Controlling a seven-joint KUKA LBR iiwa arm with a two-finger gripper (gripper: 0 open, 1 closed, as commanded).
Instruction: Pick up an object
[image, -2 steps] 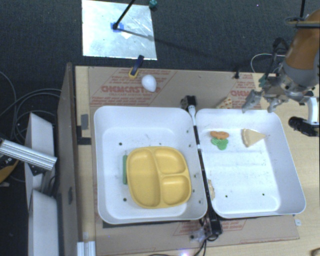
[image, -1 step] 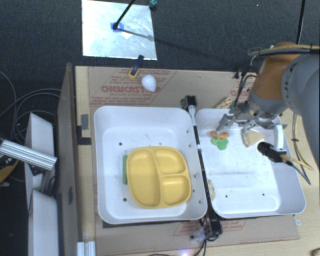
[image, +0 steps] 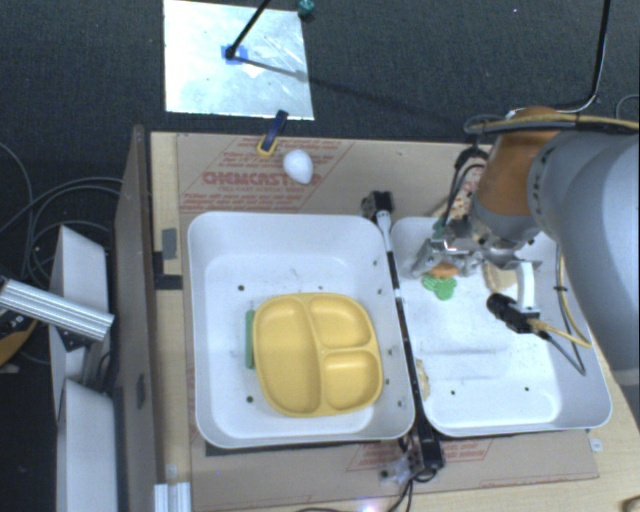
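Camera view, right of centre: gripper (image: 443, 262) low in the right bin (image: 520, 400), directly over a green object (image: 439, 288) and an orange piece (image: 444, 269); finger opening cannot be told.

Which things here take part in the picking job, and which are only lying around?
Part of the job: gripper; green object in the right bin, just below the gripper.

Lying about: yellow divided plate in the left bin; white ball behind the bins.
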